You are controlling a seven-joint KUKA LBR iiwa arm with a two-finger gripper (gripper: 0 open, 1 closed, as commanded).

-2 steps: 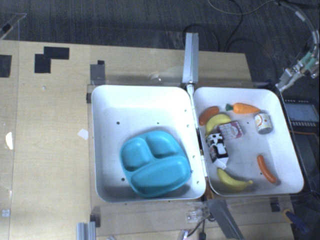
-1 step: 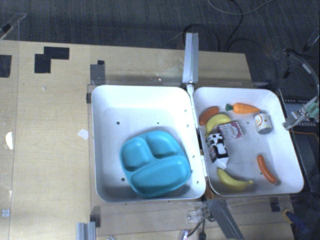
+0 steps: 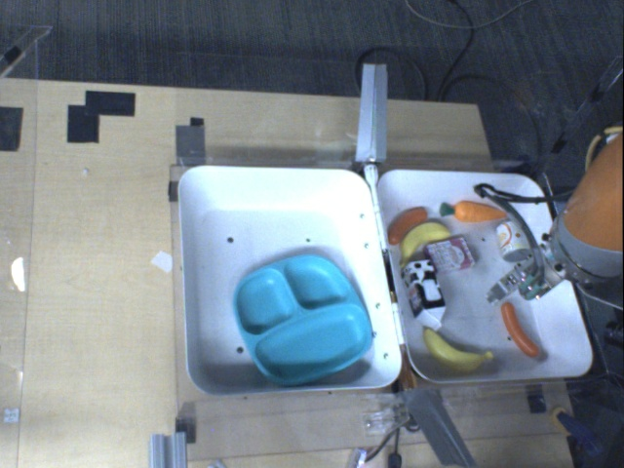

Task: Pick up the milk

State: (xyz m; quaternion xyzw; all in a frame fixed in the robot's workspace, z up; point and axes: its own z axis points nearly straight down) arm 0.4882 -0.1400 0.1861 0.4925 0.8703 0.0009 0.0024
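You can see the black-and-white cow-patterned milk carton point(image 3: 423, 286) lying in the right white bin point(image 3: 575, 359), close to its left wall, between a yellow banana point(image 3: 425, 236) above and another banana point(image 3: 455, 350) below. The metal two-finger end effector point(image 3: 520, 280) hovers well to its right, near an orange sausage point(image 3: 520, 330); you cannot tell its finger state.

The arm point(image 3: 597, 213) was cut off by the right edge with only its orange band and wrist in frame, the gripper point(image 3: 522, 281) was too small and blurred to read its fingers, and 1 hot dog point(image 3: 407, 222) lay partly hidden behind a banana point(image 3: 425, 237).
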